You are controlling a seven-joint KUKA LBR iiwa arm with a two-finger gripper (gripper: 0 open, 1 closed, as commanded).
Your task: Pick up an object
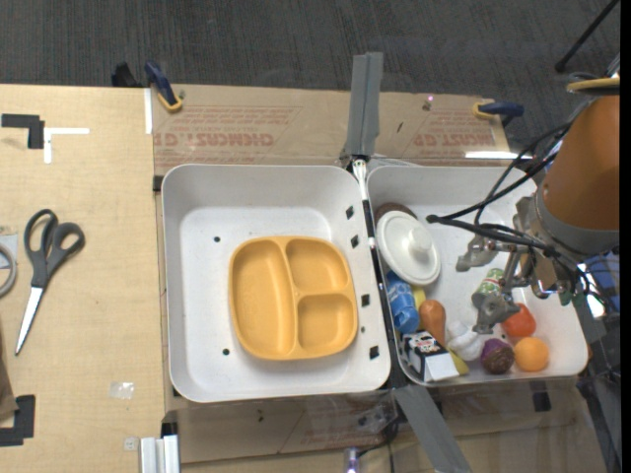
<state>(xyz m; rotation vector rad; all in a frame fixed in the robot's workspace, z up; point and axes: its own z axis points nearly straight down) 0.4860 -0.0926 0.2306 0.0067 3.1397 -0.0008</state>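
- At the lower right of the frame, along the near wall of the right bin, we see a dark purple fruit, an orange ball, a red tomato-like piece, a carrot-shaped piece and a small black-and-white box.
- We judge these toy foods light, stiff and rather slick; the orange ball, lying a little apart, looks best taken across its middle.
- Just above them hangs the gripper; we cannot tell how it stands.
- Left of centre, the left bin holds a yellow divided tray.
- Farther back in the right bin sits a white lid.
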